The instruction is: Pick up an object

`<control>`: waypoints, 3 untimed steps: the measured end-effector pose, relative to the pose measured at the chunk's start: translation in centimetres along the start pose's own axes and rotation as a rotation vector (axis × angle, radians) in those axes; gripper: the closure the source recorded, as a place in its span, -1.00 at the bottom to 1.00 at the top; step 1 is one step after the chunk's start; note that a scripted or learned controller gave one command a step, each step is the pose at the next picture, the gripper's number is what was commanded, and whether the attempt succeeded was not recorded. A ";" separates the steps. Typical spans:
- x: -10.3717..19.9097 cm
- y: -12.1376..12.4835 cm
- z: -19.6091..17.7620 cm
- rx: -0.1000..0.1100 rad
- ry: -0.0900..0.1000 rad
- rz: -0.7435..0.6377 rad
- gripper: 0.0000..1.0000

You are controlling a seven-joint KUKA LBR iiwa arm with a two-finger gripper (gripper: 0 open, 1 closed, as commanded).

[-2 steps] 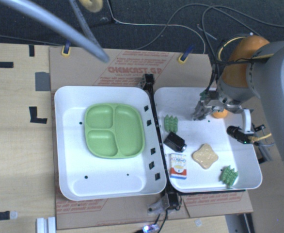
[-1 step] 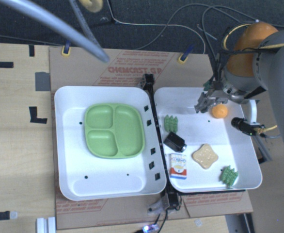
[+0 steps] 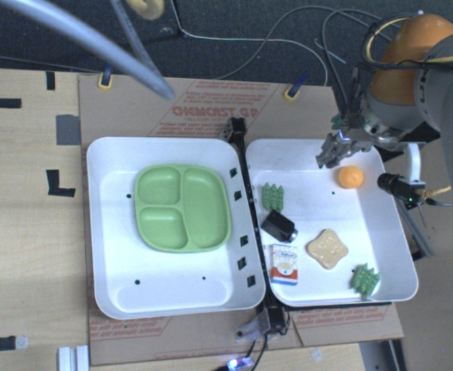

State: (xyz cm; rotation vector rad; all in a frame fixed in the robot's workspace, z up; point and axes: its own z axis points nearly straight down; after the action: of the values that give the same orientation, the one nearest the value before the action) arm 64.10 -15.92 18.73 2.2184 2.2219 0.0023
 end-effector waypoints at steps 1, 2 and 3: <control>-0.7 0.6 -4.8 -0.001 -0.001 0.000 1.00; 4.5 -1.4 -3.6 0.006 0.001 -0.003 1.00; 8.9 -3.2 -2.8 0.006 0.001 -0.002 1.00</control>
State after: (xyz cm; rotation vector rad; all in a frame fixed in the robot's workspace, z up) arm 60.89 -7.01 21.51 2.2194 2.2283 -0.0035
